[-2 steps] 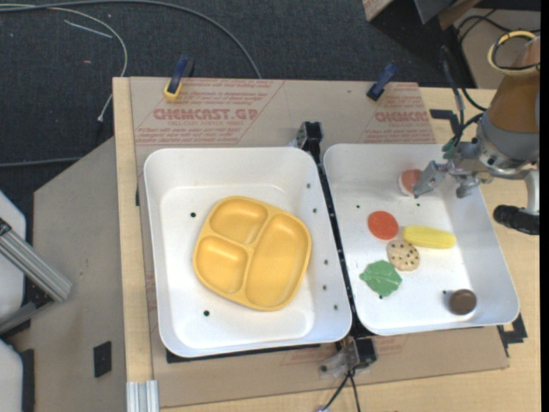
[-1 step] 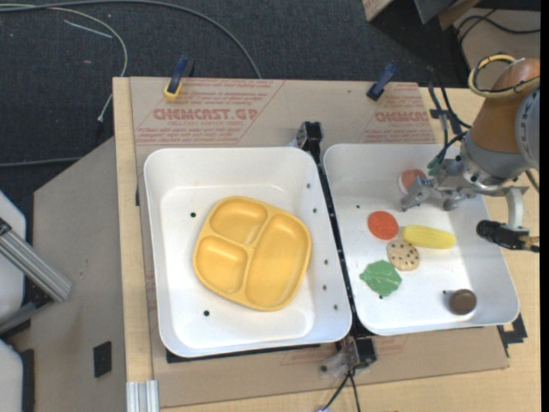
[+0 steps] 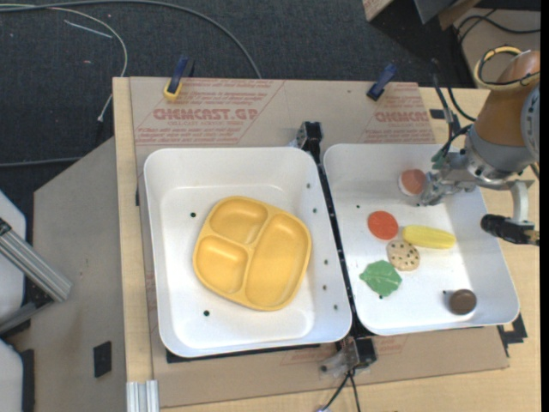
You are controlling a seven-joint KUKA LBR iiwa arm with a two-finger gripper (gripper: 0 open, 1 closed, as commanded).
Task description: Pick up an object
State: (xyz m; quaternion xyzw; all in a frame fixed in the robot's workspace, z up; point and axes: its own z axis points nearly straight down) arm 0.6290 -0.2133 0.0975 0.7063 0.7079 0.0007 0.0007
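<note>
Pink round toy, lying in the right bin up and away from the yellow divided plate, just beside the gripper, looks light, stiff and slippery, best pinched across its middle.

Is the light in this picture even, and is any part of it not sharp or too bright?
Camera view: light is soft and even, with faint shadows under the yellow plate; the white bins look bright but keep their detail; the arm's orange band and the gripper look slightly soft.
</note>
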